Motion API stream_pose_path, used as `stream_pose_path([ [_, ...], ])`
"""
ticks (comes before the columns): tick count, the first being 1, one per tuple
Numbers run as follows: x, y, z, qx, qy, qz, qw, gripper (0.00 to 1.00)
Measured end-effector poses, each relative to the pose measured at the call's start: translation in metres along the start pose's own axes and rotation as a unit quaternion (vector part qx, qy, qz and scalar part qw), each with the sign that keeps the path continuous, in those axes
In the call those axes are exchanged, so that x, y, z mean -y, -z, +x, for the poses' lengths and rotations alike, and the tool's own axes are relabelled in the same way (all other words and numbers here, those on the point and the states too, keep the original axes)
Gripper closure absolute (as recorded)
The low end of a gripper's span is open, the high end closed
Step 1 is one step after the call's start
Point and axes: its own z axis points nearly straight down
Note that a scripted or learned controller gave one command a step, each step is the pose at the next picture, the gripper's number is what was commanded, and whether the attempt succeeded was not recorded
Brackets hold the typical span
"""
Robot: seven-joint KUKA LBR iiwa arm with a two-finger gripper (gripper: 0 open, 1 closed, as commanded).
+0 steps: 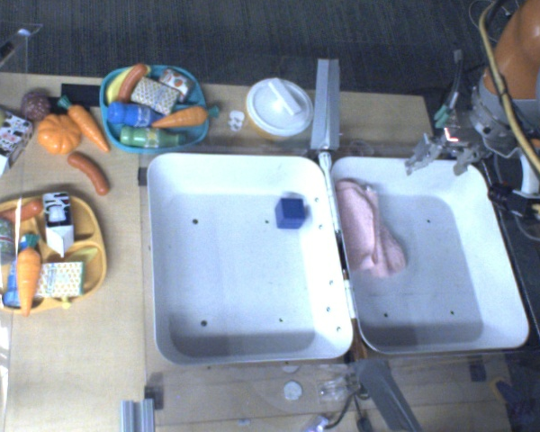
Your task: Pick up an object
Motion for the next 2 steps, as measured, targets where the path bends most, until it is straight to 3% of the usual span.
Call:
stream_pose_path([
  [1, 0.068, -0.099, 0.018, 0.0, 0.099, 0.0, 0.9951, 0.0],
  [2, 0.082, -0.12, 0.045, 0.003, 0.151, -0.008, 0.9885, 0.0],
])
